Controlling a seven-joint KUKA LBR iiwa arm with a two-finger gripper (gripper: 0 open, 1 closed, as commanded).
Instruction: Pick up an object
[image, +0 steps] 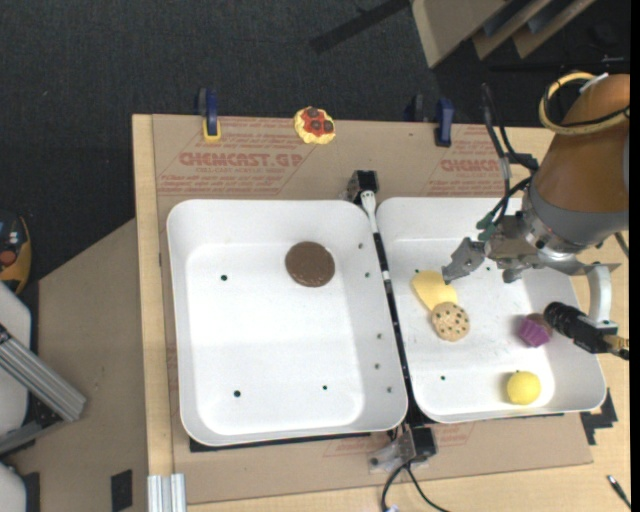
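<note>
I work in a robotics lab: my bench is a board (300, 160) clamped with blue clamps (209, 110), bearing two white bins (200, 330) with toy food, cables (400, 470) trailing below, aluminium framing (35, 375) at the left.

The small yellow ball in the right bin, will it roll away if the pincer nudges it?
Probably. The small yellow ball looks round, so a nudge would likely roll it across the right white bin. It sits near the bin's front rim, which might stop it. Its surface looks smooth, perhaps slippery.
</note>
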